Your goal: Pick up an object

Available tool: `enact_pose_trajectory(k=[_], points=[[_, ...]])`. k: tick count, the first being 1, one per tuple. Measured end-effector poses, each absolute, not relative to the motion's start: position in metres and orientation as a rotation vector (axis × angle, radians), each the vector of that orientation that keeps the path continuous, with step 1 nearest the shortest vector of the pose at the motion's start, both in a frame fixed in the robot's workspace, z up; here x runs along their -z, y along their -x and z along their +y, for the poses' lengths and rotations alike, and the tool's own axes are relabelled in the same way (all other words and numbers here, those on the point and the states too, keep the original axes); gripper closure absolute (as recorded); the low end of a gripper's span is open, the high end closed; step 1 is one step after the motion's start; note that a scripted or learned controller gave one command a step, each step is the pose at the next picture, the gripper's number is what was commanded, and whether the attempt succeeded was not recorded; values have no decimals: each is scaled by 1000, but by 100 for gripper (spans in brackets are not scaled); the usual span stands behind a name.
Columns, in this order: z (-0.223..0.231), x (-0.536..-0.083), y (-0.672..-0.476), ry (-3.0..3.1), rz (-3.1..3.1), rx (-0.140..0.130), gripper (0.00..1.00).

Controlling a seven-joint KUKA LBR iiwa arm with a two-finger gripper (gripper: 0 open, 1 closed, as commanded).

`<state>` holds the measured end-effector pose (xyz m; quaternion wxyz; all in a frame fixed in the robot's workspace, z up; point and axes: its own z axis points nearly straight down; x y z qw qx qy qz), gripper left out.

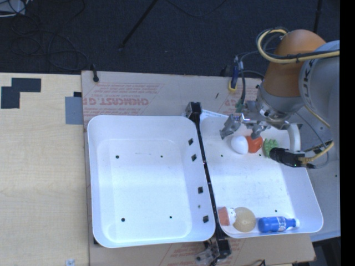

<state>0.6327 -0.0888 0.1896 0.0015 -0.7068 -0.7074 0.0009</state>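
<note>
Cardboard-covered bench [144,96], two white bins side by side. Over the right bin [260,187], gripper [244,127] spread wide, holding nothing. Just below: white egg-like object [239,144], orange piece [254,144], green piece [270,147] partly hidden by cable. Near front wall: tan ball [244,219], blue bottle [277,224].

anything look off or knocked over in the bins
The blue bottle lies on its side against the right bin's near wall, beside a tan ball. Nothing looks spilled or damaged.

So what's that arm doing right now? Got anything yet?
Gripper open, above right bin's far end. White ball just below it, not held. Orange piece touching ball.
</note>
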Motion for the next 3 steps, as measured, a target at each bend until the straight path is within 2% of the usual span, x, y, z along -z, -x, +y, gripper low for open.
enact_pose_trajectory(k=[1, 2, 3], points=[[-111, -82, -643, 2220, -2218, -8, 0], [-91, -87, -643, 2216, -2221, -4, 0], [-92, -96, -641, 2214, -2212, -12, 100]])
